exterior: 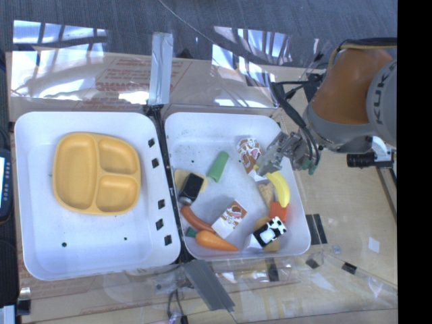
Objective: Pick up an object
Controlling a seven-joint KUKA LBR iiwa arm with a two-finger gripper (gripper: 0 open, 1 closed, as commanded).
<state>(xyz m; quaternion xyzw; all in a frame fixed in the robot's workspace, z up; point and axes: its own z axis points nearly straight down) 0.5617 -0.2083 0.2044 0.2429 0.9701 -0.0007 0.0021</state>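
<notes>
I read part of the letters "KU" on the grey arm's point(351, 86) casing, beside its orange band; the red print on the brown cardboard point(125, 79) behind the bins was too blurred for me to make out.

The two-finger gripper point(273, 159) hung over the right white bin's point(202, 130) far right side, its metal tips close above a small white-and-brown printed carton point(248, 152) and the curved yellow banana point(280, 187). I could not tell how its claw stood, nor whether anything sat between its tips.

In that right bin I counted two small printed cartons, the second point(230, 217) lying near the front, one green cylinder point(217, 166) tilted near the middle, one black block point(192, 185) on a yellow piece by the left wall, one orange carrot point(214, 240) at the front edge with a reddish sausage shape point(192, 217) just behind it, and one black-and-white patched toy point(270, 231) at the front right, near a red piece point(278, 210) below the banana.

The left white bin point(40, 235) held one smooth yellow plastic plate point(96, 172) with three compartments. A strip of grey tape point(160, 66) ran up the cardboard between the bins.
</notes>
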